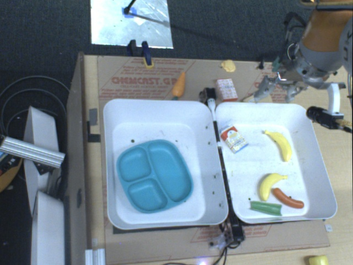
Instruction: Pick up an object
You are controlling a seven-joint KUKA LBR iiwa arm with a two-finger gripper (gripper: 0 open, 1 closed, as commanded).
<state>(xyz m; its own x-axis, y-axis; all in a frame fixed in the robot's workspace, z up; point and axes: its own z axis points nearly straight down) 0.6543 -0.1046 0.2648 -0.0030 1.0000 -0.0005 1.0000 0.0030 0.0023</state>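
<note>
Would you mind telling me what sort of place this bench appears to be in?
Probably a robotics lab test bench: a robot arm reaches over two white bins, which hold toy food like a banana and a blue divided plate.

Arm at upper right, claw (278,90) up high, fingers spread (nothing betw. them).

Grey arm (325,54) with orange band, silvery 2-finger gripper (277,90).
</note>
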